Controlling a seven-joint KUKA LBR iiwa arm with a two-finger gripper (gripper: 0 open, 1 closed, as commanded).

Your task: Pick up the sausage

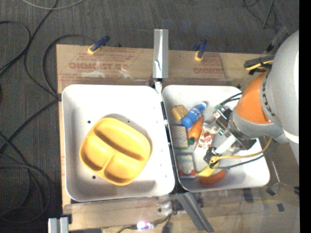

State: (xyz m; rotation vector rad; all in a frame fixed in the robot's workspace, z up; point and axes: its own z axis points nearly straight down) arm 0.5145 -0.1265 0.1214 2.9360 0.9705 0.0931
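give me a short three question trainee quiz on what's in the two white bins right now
1. True or false: the yellow divided plastic plate lies in the left white bin.
2. Which bin is the gripper over? A) left white bin B) right white bin
3. Fill in: the small bottle with the blue cap lies in the ____ bin.

Key: 1 true; 2 B; 3 right
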